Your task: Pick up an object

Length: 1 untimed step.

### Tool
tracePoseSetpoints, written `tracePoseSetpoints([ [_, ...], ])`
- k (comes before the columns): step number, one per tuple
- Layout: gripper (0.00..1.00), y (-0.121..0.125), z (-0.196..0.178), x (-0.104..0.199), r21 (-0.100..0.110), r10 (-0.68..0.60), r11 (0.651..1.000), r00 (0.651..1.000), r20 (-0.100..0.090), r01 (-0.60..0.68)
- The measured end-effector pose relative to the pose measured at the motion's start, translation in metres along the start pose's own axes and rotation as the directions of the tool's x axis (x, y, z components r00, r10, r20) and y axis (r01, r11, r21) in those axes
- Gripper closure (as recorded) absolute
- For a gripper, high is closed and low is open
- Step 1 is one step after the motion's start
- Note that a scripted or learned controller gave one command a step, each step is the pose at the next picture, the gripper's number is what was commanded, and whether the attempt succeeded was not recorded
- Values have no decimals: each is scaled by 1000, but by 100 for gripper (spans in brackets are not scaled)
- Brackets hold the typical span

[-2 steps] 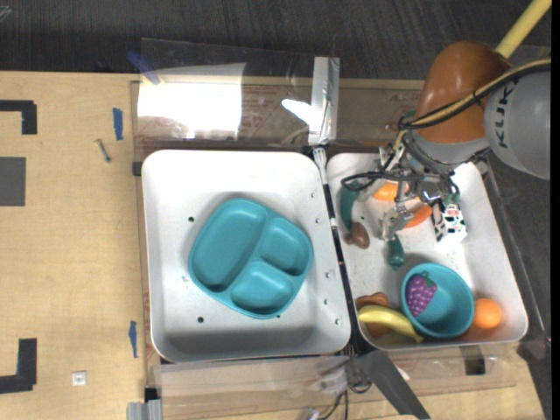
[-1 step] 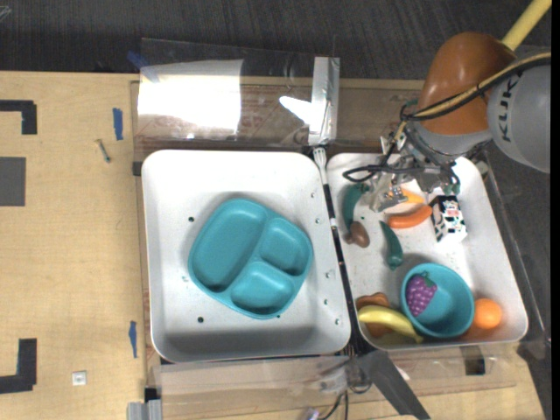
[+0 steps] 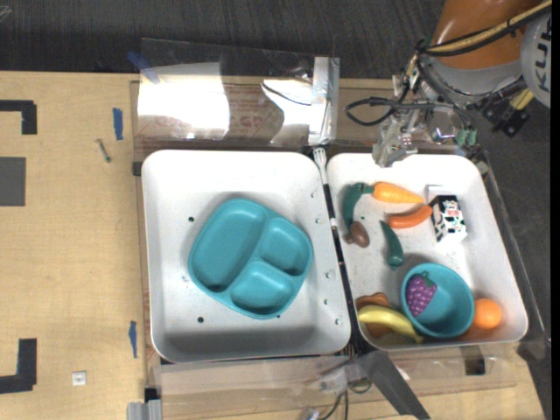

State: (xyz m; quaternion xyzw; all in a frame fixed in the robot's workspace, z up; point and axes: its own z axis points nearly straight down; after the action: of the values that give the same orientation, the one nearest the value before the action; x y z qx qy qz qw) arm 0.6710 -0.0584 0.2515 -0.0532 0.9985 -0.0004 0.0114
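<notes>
My gripper hangs over the back rim of the right bin, empty, just behind the toys. Closest to it lies an orange carrot with a green top. A second orange vegetable with a teal stem lies in front of that. A black-and-white cow-patterned toy stands to the right. A small brown piece rests near the bin's left wall. A teal bowl holds purple grapes, with a banana on its left and an orange on its right.
The left bin holds a teal divided plate. A clear plastic sheet lies behind the left bin. Cables trail from the wrist behind the right bin. The arm's orange band is at the top right.
</notes>
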Motion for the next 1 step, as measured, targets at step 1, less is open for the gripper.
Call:
tracePoseSetpoints([
  [1,0,-1,7,3,-3,2,1000,1000,-13,-2],
])
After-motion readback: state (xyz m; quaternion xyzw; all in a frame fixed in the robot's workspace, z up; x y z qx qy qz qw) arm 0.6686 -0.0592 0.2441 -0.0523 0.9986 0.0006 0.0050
